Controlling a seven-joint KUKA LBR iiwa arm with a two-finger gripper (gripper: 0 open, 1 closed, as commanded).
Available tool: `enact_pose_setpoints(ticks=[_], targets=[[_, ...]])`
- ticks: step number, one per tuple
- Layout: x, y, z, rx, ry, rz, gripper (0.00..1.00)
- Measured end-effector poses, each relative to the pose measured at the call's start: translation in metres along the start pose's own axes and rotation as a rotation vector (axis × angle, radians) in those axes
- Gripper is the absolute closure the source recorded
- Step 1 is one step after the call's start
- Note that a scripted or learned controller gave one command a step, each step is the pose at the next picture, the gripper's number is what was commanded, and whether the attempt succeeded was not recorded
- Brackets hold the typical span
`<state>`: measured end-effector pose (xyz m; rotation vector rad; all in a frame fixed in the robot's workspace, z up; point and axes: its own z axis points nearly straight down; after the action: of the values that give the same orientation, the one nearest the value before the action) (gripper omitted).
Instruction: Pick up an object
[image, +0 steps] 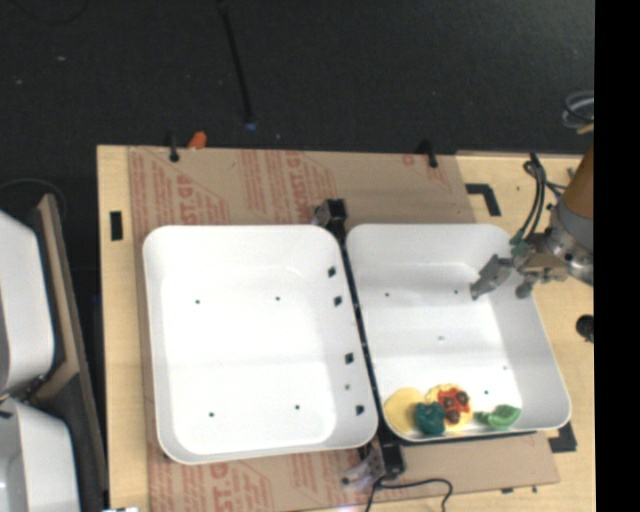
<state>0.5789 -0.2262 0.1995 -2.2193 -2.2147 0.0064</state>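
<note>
Gripper (508, 278) sits at the right of the frame, over the upper right part of the right bin (400, 250). I see its two fingers (487, 277) spread apart, pointing down and to the left, with nothing between them and only white bin floor beneath. Behind it the wrist and a few cables run off the right edge.

The objects I could pick lie well apart from it, bunched in the lower right of the frame against the right bin's near wall. A pale yellow piece (403, 408) lies farthest left, a teal object (430, 421) is touching it, a red and yellow toy (453, 399) sits just above that, and a green object (499, 415) lies to the right.

The left bin (160, 330) lies alongside, both resting on a brown board (230, 190) on the bench.
</note>
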Motion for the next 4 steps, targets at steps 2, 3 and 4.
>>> enact_pose_setpoints(ticks=[2, 3, 4], targets=[[0.007, 0.008, 0.051, -0.004, -0.001, -0.002, 0.00], [0.006, 0.008, 0.101, -0.004, -0.001, -0.002, 0.00], [0.005, 0.009, 0.088, -0.010, -0.003, -0.001, 1.00]])
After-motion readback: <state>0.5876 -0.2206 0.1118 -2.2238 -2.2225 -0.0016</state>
